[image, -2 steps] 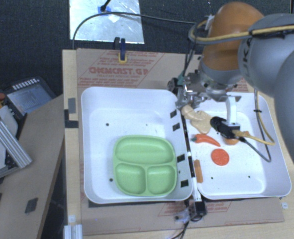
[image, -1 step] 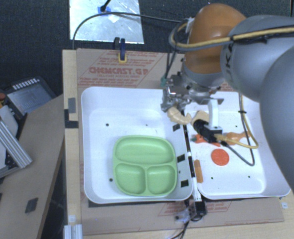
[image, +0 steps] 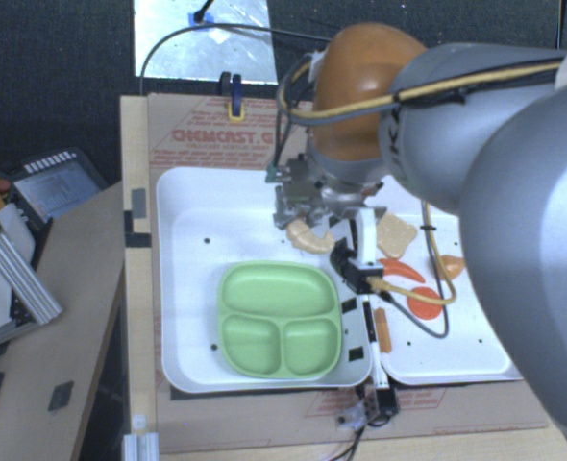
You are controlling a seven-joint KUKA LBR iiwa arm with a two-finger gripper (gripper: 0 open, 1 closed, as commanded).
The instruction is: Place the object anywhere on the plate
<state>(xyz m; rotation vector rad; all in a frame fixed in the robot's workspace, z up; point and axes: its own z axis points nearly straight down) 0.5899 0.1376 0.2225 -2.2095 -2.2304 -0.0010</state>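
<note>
A light green plate (image: 279,320) with three compartments lies in the front part of the left bin (image: 187,248). Just beyond the plate's far right corner lies a pale, crescent-shaped piece of food (image: 310,239) on the bin floor. My gripper (image: 301,214) hangs directly over that crescent, its metal end low and close to it. The wrist's orange band sits above and hides how the crescent meets the gripper. Nothing lies on the plate.
The right bin (image: 476,349) holds a tan bread slice (image: 396,233), a red strip (image: 404,271), an orange-red piece (image: 426,303), an orange bit (image: 453,266) and a small carrot-like stick (image: 382,332). My big grey arm covers the right side. A cardboard sheet (image: 216,133) lies behind the bins.
</note>
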